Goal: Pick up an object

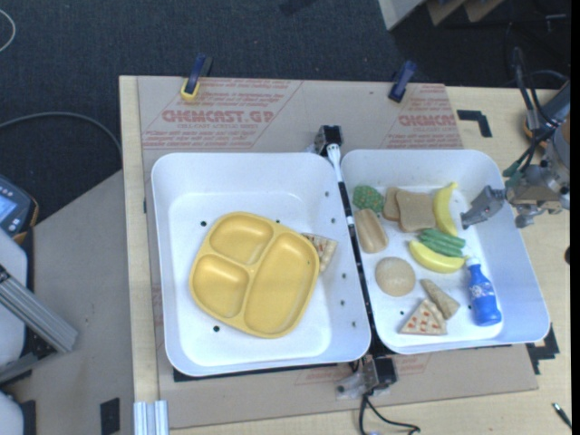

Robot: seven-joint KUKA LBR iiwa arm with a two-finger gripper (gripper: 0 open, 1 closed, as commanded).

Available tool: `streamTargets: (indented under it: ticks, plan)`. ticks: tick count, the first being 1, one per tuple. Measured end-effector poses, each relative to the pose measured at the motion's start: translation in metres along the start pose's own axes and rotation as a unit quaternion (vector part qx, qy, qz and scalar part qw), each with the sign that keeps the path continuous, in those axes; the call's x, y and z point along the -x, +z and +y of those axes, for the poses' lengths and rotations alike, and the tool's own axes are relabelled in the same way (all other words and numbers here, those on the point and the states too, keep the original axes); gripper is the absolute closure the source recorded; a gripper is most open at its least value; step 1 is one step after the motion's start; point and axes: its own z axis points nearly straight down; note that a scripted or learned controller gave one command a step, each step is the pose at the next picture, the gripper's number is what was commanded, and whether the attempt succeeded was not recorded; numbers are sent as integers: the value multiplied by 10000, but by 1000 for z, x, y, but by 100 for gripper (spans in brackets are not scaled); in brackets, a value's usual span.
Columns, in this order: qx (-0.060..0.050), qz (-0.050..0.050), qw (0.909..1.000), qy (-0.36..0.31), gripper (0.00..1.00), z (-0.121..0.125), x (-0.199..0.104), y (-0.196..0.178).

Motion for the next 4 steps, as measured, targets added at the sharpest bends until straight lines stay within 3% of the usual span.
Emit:
streamTargets:
  ticks: [1,3,4]
  plan:
    - [68,-15,10000,-16,0,2,0,-7]
    - [28,1,10000,-14,0,5,7,115]
    - [87,18,10000,-25,0,9,5,152]
